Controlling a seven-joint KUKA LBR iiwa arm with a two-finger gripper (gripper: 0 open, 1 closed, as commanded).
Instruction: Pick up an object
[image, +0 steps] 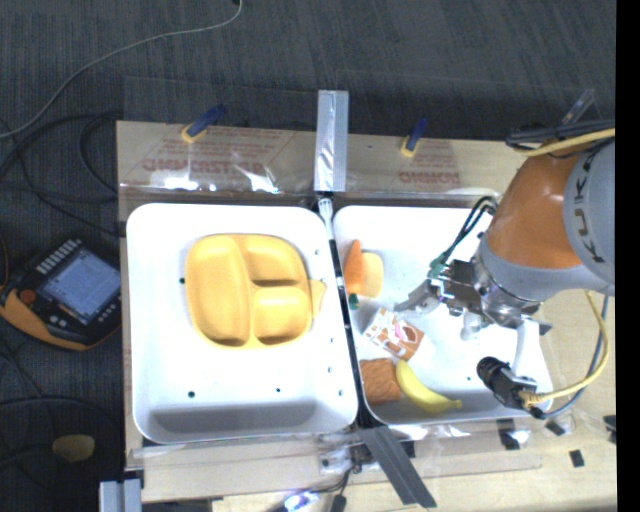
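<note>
We see the two white bins side by side on the bench. The left bin (150, 330) holds a yellow compartment tray (248, 288), lying flat near the bin's centre.

The right bin (420, 225) holds four candidate objects, all grouped along its 9 o'clock side. An orange-coloured object (360, 268) lies against the divider between the bins, toward 10 o'clock. A small printed packet (394, 335) lies at roughly 8 o'clock from the bin's centre. A brown object (379, 380) sits in the corner at 7 o'clock, and a banana (427, 390) lies just beside it, touching or nearly touching, toward 6 o'clock.

The arm (545, 225) enters from 3 o'clock and hangs over the right bin. The gripper (455, 295) is positioned near the bin's centre, at 2 o'clock from the packet and apart from it. We cannot tell how the tool stands, released or clenched; no object is seen in it.

A handheld controller (60, 292) lies on the floor at 9 o'clock from the bench.
</note>
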